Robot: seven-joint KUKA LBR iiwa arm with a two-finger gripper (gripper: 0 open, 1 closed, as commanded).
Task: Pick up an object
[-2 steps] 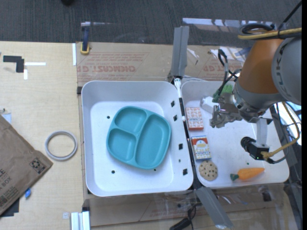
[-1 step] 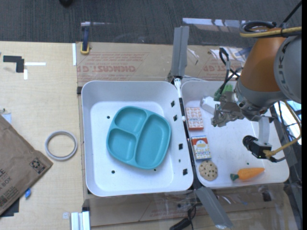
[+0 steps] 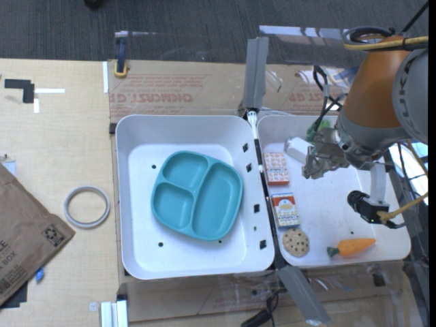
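Jaws' state unclear (dark cluster), gripper [image 3: 315, 163] over right bin [image 3: 381, 251]; carton [image 3: 276, 168] just beside, carrot [image 3: 354, 247] well apart.

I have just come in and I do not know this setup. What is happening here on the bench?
A grey and orange robot arm reaches in over the right bin, with its gripper hanging near the bin's far left part. Nothing is seen between its fingers. In that bin lie two small boxes, a cookie and a toy carrot. The left bin holds a blue divided plate.
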